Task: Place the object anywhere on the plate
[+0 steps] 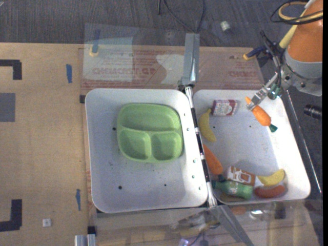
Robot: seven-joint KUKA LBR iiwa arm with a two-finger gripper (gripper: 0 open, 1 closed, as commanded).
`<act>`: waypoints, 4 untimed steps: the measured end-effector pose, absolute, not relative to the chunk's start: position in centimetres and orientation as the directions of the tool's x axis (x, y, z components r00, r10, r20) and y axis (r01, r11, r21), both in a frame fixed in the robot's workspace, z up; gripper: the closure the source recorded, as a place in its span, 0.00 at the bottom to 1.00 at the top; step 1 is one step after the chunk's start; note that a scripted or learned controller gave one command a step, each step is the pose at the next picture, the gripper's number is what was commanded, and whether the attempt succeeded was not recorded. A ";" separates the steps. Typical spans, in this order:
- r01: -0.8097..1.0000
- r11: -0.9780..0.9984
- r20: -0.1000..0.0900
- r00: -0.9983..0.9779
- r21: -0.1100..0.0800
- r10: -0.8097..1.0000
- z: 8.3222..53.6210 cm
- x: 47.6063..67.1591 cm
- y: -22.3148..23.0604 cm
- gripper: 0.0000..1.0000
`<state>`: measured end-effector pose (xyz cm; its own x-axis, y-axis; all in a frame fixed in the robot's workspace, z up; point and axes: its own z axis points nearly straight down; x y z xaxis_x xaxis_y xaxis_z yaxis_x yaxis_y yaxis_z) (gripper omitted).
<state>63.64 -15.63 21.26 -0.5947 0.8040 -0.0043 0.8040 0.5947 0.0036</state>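
Claw (254, 104), upper right: clamped on toy carrot (262, 115), raised over right bin (297, 152). Step: carry. Next: travel left, release over green plate (149, 132), left bin (102, 152).

1. Setting: a robotics lab test cell, not a home or kitchen.
2. Industrial arm (307, 40), grey with an orange band, carrying loose yellow and black cables (292, 9) above the gripper (262, 97).
3. Plywood bench (41, 152) to the gripper's left, marked with black tape corners (13, 68) and blue tape strips (68, 73) (they look like alignment marks).
4. Two shallow white bins (97, 188) bolted side by side on a metal rail (190, 60).
5. Toy plastic food (207, 127) below and left of the gripper, plus a green divided plate (149, 132) further left.
6. Grey carpet floor (77, 9) beyond the bench.
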 end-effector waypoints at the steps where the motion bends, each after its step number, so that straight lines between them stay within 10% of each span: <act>1: 0.841 0.541 -0.005 -0.541 0.005 0.841 20.7 66.0 -8.9 1.00; 2: 0.952 0.305 0.000 -0.305 0.000 0.952 18.5 66.7 0.3 1.00; 3: 0.995 0.095 0.000 -0.095 -0.002 0.995 18.7 63.3 1.5 1.00; 4: 0.982 0.187 -0.001 -0.187 0.003 0.982 18.5 65.8 7.4 1.00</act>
<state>65.82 7.45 18.51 -0.1868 0.9824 -0.0013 0.9824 0.1868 0.0028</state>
